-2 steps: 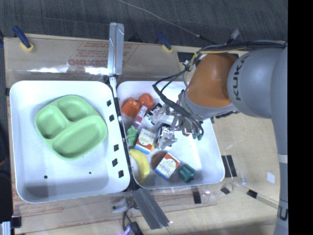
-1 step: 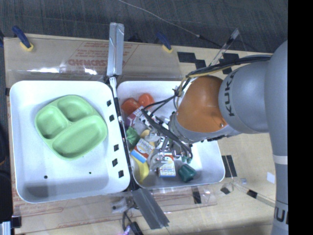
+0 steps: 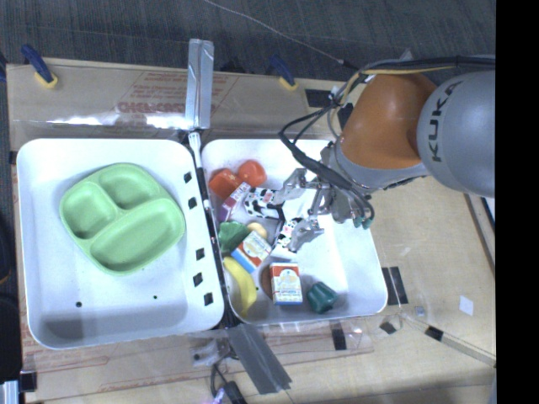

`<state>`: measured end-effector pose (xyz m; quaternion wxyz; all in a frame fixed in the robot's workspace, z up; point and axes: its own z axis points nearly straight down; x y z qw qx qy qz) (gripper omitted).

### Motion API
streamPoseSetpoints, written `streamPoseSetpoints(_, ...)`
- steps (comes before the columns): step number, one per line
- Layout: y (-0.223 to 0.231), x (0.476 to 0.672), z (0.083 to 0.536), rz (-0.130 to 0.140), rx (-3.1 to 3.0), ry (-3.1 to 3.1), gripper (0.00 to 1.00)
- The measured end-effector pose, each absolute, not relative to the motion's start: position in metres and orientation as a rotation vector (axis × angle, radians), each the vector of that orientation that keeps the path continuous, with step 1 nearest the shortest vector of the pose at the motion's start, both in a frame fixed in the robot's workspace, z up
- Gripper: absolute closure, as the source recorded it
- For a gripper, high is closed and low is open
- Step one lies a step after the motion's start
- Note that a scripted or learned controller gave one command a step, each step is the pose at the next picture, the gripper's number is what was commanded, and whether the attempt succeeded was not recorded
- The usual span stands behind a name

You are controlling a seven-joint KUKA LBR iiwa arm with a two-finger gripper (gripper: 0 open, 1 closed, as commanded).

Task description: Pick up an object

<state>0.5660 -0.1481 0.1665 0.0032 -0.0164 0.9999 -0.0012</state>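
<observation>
Objects (image 3: 253,242) crowd right bin (image 3: 358,268); hand (image 3: 296,209) partly hides some.

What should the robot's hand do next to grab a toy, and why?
Probably ease straight down a little. The gripper hangs in the right bin over the black-and-white spotted toy, with nothing seen between its fingers. The toy sits tight against the orange balls and the small carton, so a slow drop seems safest.
</observation>
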Motion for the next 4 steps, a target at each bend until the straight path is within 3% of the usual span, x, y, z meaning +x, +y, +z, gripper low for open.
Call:
streamPoseSetpoints(1, -0.115, 0.531, 0.100, -0.003, -0.103, 3.117, 0.00)
streamPoseSetpoints(2, -0.092, 0.505, 0.093, 0.000, 0.061, 3.137, 0.00)
streamPoseSetpoints(3, -0.090, 0.563, 0.093, 0.000, -0.615, 3.078, 0.00)
streamPoseSetpoints(4, -0.099, 0.658, 0.094, -0.002, -0.669, 3.066, 0.00)
